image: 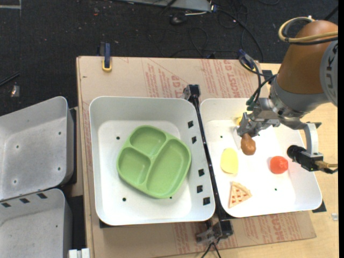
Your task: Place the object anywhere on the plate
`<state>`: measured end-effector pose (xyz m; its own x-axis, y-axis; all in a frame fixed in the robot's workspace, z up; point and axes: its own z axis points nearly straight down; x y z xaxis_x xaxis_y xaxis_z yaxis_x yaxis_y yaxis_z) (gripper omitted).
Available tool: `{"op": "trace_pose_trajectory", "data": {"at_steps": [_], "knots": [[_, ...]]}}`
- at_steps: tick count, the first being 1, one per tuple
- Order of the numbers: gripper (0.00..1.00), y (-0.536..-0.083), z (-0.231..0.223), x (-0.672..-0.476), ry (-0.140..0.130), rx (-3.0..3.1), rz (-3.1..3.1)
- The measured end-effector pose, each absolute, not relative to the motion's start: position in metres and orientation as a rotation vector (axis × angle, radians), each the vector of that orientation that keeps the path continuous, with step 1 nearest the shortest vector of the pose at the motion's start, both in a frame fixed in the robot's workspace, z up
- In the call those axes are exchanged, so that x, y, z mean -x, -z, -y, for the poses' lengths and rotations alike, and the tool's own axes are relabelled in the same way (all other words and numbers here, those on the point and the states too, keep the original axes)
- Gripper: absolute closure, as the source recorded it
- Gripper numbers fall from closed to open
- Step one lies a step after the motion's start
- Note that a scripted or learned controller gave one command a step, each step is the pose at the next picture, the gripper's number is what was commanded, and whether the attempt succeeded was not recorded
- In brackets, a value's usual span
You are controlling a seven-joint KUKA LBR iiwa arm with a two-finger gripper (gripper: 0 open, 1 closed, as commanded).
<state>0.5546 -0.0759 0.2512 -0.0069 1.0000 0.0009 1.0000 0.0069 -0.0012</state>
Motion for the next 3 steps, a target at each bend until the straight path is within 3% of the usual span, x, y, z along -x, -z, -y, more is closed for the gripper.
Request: {"op": "trace_pose_trajectory", "data": {"at_steps": [1, 3], "knots": [[1.00, -0.244, 0.027, -0.547, -0.001, 2.212, 2.228], [1.00, -0.239, -0.076, -0.551, 0.002, 2.214, 2.229]]}}
